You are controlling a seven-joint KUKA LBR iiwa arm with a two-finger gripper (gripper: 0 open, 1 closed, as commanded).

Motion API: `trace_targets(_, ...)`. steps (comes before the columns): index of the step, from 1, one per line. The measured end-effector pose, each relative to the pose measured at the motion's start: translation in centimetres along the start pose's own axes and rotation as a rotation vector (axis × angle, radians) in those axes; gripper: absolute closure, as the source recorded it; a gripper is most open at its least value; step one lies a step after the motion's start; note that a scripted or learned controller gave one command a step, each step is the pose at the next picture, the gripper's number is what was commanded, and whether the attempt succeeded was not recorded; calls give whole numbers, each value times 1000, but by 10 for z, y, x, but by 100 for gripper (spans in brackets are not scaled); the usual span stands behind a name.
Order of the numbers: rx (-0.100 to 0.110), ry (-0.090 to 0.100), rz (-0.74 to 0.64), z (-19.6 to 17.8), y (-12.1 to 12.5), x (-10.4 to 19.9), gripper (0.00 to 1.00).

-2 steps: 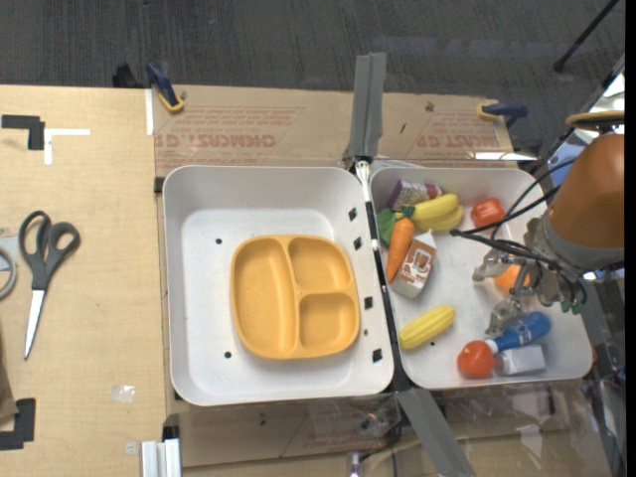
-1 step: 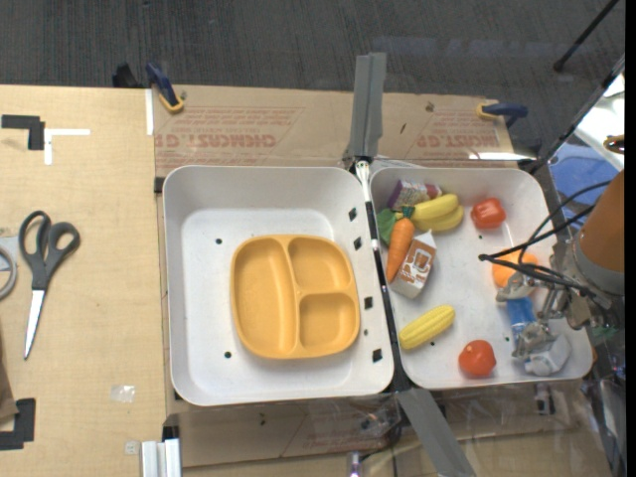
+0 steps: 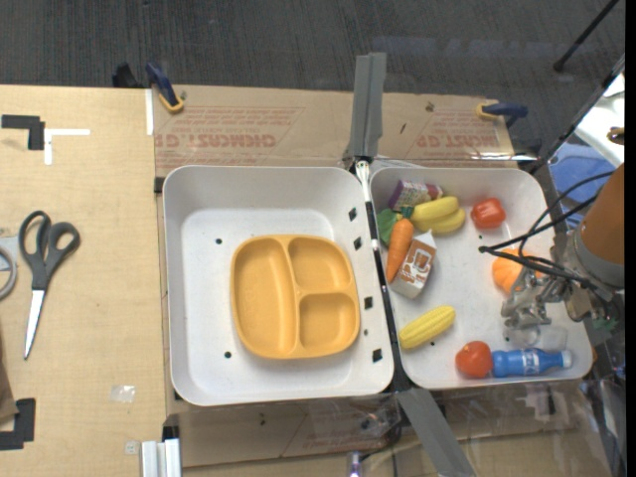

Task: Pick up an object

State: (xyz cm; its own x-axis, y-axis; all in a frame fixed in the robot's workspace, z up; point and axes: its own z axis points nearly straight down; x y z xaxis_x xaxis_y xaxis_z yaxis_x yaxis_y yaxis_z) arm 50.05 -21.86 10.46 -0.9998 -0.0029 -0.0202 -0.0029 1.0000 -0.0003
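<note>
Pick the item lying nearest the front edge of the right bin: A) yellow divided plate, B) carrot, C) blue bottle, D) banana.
C: the blue bottle lies along the right bin's front wall, beside a red tomato.

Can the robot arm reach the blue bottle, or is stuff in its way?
Probably yes. The gripper hangs in the right bin just above the blue bottle, which lies flat near the front wall. A red tomato touches one end, but nothing covers it.

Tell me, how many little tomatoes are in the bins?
2, both in the right bin: one tomato near the far side, another tomato at the near edge beside the blue bottle. The arm may hide more.
</note>
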Motion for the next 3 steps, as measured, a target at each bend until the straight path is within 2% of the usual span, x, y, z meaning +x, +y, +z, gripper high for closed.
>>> trace_targets(1,-2,-3,-1,-1,2,-1,0)
trace_targets(2,-1,15,-6,13,9,-36,0)
trace_targets(3,0,13,17,12,27,-84,0)
